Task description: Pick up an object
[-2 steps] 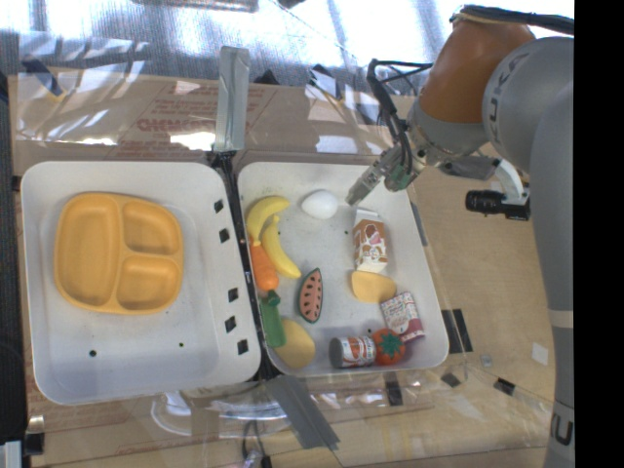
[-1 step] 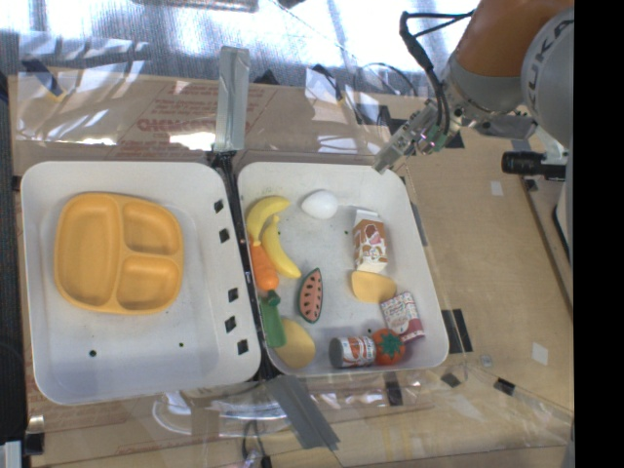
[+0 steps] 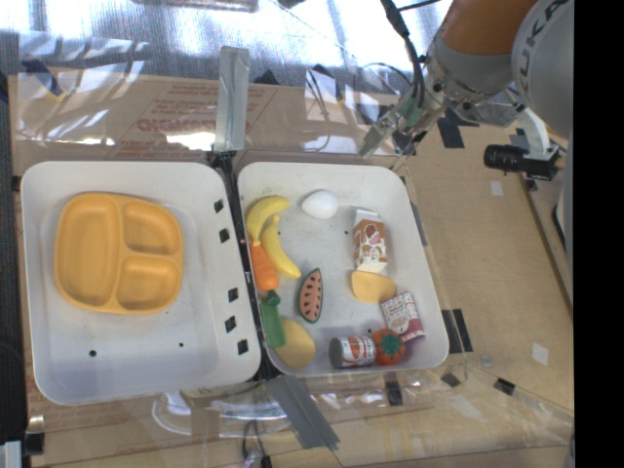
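1. Right, the gripper hovers just beyond the right bin's far rim, carrying nothing; whether its claw is apart or together, I cannot tell.
2. Candidates crowd inside that bin: bananas, egg, carton, presumably gathered for picking.

We saw the arm enter from the upper right, its orange band uppermost and the grey wrist section below it slanting down and to the left. At its end the pincer pointed down-left and hung near the far right corner of the right bin, just outside the rim; dark cables looped along the wrist above it. The fingers looked thin and pale against the bright background, and we could not tell from this slant whether they stood apart or together, with nothing visible between them.
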Tool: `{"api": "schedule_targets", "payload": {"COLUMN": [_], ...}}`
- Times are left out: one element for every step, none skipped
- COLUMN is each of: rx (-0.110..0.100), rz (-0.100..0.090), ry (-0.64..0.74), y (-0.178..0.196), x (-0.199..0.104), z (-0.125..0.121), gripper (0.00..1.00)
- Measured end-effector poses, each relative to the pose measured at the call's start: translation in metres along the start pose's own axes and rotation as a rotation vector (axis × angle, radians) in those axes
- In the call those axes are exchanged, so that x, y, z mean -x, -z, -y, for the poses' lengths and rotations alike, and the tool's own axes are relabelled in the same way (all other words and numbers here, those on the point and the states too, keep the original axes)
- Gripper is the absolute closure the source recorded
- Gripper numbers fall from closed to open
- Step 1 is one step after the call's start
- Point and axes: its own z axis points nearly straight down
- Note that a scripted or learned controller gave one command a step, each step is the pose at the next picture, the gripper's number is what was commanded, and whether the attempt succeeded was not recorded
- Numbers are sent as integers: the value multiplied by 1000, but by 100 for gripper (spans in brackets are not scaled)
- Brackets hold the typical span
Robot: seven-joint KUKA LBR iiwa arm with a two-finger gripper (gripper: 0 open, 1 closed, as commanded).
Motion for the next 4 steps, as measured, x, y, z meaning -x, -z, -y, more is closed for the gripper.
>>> {"api": "schedule_targets", "payload": {"rx": [-1, -7, -3, -9], "rz": [-1, -5, -1, -3], "ry": [-110, -183, -336, -527], "y": [58, -20, 41, 35], "x": [18, -61, -21, -68], "z": [-4, -53, -30, -59], "gripper": [100, 100, 100, 100]}}
